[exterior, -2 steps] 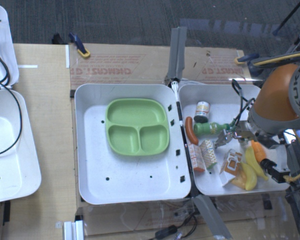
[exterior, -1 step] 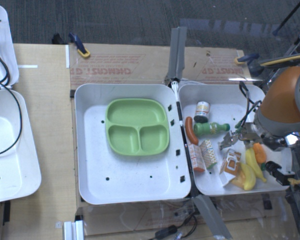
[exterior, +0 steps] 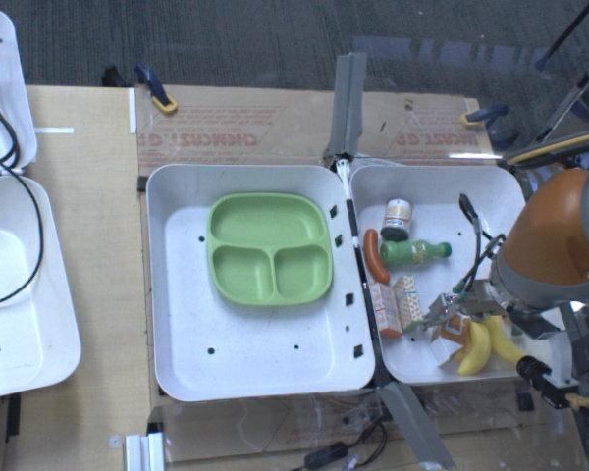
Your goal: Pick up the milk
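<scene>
The milk [exterior: 405, 299] is a small white carton with red print. It lies flat in the right bin [exterior: 427, 177], beside a similar red-and-white pack [exterior: 381, 309] by the bin's left wall. My gripper [exterior: 434, 316] hangs low over the bin just right of the milk, its tip close to the carton's lower right corner. Whether it touches the carton is unclear. The arm's orange band [exterior: 558, 235] rises behind it at the right.
Around the milk lie a green bottle [exterior: 413, 253], a red sausage [exterior: 374, 254], a small jar [exterior: 398, 218], a black utensil [exterior: 470, 215], bananas [exterior: 479, 347] and an orange piece [exterior: 454, 333]. A green divided plate [exterior: 270, 248] sits in the left bin [exterior: 177, 292].
</scene>
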Action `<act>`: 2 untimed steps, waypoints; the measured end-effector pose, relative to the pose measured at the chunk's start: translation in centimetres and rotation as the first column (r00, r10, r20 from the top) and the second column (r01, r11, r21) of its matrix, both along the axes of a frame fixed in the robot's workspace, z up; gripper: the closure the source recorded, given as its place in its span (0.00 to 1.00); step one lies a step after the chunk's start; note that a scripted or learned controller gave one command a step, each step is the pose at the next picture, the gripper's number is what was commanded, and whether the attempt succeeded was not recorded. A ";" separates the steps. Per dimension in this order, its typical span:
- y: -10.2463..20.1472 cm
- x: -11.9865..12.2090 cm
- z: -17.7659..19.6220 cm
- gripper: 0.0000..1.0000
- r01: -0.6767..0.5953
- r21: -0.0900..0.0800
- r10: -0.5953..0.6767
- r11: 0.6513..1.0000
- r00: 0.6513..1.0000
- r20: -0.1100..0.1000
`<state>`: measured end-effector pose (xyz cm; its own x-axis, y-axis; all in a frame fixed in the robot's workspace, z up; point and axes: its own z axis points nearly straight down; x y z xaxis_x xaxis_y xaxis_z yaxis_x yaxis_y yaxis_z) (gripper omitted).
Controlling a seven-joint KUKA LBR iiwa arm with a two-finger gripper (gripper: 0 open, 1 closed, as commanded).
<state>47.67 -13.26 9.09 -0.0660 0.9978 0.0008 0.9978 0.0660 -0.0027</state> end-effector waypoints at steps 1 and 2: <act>-0.1 0.2 1.1 1.00 0.004 -0.002 -0.004 1.000 1.000 0.004; 8.0 0.1 11.8 1.00 0.488 -0.004 -0.488 0.873 0.873 0.000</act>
